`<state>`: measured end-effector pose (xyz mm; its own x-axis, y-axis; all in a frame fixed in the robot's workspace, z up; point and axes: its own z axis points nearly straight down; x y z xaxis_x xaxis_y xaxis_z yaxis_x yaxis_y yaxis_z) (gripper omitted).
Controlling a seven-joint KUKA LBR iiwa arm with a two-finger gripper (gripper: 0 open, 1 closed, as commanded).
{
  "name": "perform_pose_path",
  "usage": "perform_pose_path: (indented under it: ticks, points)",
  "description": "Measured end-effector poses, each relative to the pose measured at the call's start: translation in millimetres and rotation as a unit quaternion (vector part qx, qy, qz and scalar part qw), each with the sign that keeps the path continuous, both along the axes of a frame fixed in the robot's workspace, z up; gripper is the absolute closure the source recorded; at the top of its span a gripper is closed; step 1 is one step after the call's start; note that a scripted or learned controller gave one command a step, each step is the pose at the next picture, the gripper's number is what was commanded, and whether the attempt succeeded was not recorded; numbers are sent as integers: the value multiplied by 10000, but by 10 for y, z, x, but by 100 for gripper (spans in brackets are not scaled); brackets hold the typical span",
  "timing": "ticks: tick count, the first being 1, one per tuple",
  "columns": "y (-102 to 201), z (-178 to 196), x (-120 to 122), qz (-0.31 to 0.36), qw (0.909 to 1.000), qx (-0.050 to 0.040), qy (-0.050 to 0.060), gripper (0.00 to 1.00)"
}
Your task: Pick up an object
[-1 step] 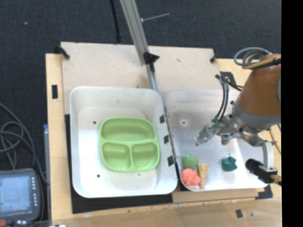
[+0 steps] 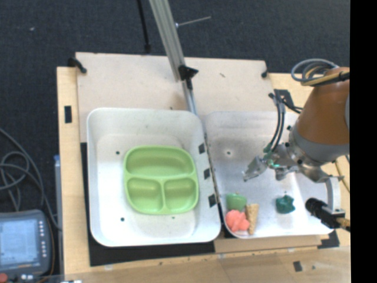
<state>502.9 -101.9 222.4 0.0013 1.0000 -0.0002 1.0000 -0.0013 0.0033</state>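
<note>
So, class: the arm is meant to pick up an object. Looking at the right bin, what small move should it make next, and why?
Probably shift the gripper toward the bin's near edge and lower it over the dark green piece. The gripper hangs above bare bin floor, apart from every object, and that piece lies alone, whereas the pink item and cone crowd a corner.

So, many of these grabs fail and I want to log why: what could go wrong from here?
The tool hangs over bare bin floor, apart from the toys, so closing here likely grabs nothing. The green block, pink piece and cone crowd the right bin's near wall, leaving little room.
</note>
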Motion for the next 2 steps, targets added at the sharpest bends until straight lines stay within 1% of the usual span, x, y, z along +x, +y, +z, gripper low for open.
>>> perform_pose_path:
  ticks: [1,2]
  points:
    - [22,-453,72,-3,10000,-3,28,0]
    - [49,-989,-30,2,10000,1,37,0]
